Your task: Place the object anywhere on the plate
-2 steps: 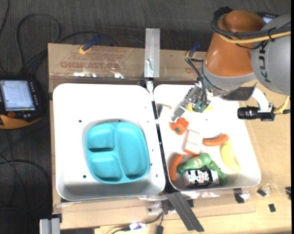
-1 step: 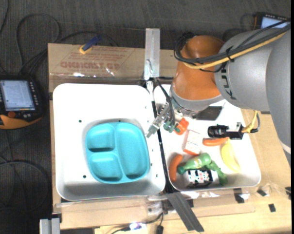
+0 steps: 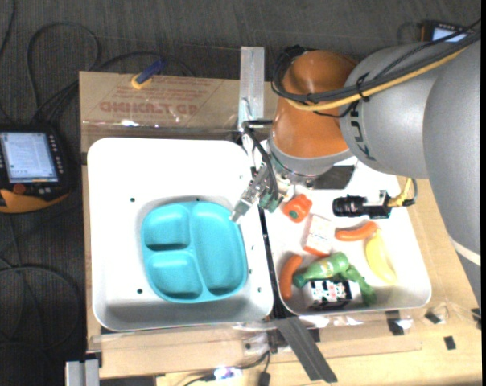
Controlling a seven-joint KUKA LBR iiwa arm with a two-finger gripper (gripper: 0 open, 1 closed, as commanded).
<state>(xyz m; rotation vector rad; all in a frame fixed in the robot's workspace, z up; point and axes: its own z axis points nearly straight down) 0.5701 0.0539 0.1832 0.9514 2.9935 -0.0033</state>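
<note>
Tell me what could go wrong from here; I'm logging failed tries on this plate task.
1. The gripper sits over the wall between the bins, at the plate's upper right corner; nothing is visible between its fingers, so it may carry nothing.
2. A drop here could land off the plate or on its rim.
3. The toys lie crowded in the right bin, so a regrasp could snag a neighbour.

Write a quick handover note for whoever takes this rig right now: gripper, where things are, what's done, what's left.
Gripper: over the divide between the bins, by the right rim of the turquoise three-compartment plastic plate; nothing visible between its fingers.
Plate: in the left white bin, nothing on it.
Toy foods, including the small orange pepper, lie in the right white bin.
Done: nothing placed.
Left: pick an object, set it on the plate.
</note>
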